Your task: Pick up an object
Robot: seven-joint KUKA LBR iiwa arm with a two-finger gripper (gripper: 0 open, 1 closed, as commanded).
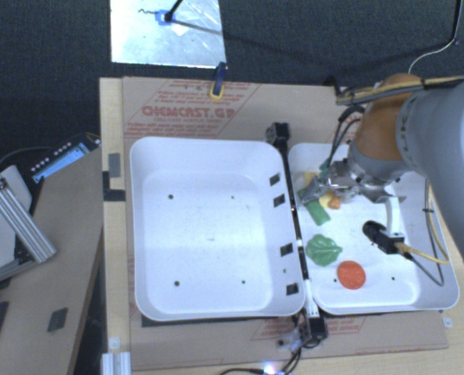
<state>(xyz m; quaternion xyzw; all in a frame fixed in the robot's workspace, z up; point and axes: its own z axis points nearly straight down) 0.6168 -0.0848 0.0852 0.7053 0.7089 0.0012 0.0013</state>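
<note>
1. A green block (318, 212) lies in the right bin (427, 287), just under the gripper (319, 187); it looks light and rigid, best gripped across its short sides.
2. Its long axis runs diagonally, upper-left to lower-right.
3. Whether the gripper's jaws are apart cannot be told.
4. A green leaf-shaped piece (323, 250) and an orange disc (351, 275) lie nearby.

- A robotics lab bench is being shown, not a home.
- Two white bins (208, 233) are being held side by side on a printed cardboard sheet (189, 108).
- A grey industrial arm (439, 131) with loose cables is being seen reaching in.
- Aluminium framing (13, 217) is being seen at the left, over dark carpet (44, 45).
</note>
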